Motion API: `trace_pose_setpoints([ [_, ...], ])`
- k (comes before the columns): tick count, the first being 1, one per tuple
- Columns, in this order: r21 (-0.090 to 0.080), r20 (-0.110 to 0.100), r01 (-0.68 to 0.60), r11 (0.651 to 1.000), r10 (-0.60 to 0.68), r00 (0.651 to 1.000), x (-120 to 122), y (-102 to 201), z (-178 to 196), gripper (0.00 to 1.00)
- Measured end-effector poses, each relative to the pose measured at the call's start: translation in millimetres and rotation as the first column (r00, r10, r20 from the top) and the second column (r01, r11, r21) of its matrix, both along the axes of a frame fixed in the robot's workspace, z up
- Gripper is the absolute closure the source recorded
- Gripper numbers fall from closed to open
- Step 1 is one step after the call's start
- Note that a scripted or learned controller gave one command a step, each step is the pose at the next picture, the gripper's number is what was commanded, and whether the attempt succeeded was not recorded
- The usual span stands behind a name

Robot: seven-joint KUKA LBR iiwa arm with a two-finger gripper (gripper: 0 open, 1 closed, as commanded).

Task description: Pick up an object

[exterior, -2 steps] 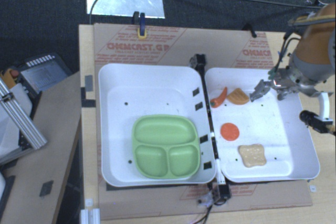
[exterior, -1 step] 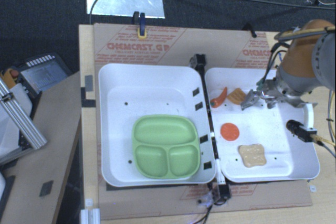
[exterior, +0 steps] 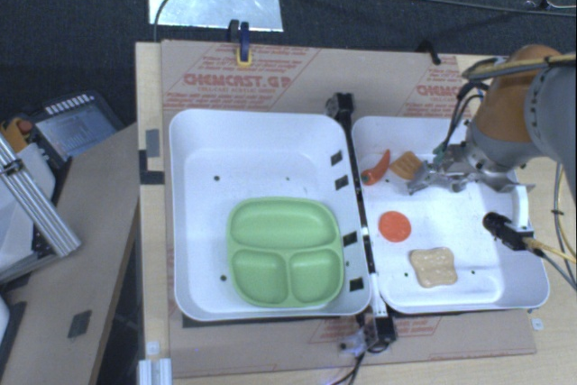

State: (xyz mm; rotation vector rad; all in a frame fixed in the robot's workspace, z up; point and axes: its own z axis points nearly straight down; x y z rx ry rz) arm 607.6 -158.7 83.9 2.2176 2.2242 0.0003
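The right bin (exterior: 526, 280) holds several small food-like objects. A thin red-orange piece (exterior: 377, 168) and a tan square piece (exterior: 407, 164) lie at its far left. A round orange disc (exterior: 394, 226) rests in the middle, and a beige toast slice (exterior: 434, 266) lies near the front. My gripper (exterior: 422, 181) is low in this bin, reaching in from the right. Its tip is just right of and below the tan piece, which it may be touching. I see nothing held in it.
The left bin (exterior: 207, 158) holds a green divided plate (exterior: 284, 250) at its front. A black divider with clips (exterior: 353, 185) runs between the bins. The grey arm (exterior: 518, 117) hangs over the right bin's far right corner, with a black fitting (exterior: 505, 230) below it.
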Motion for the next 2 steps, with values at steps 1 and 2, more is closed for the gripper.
trace_pose_setpoints([
  [1,-0.001,0.004,-0.001,1.0,0.001,1.0,1,0,12,1.0],
  [2,-0.002,0.006,-0.001,1.0,0.001,1.0,5,-6,76,1.0],
])
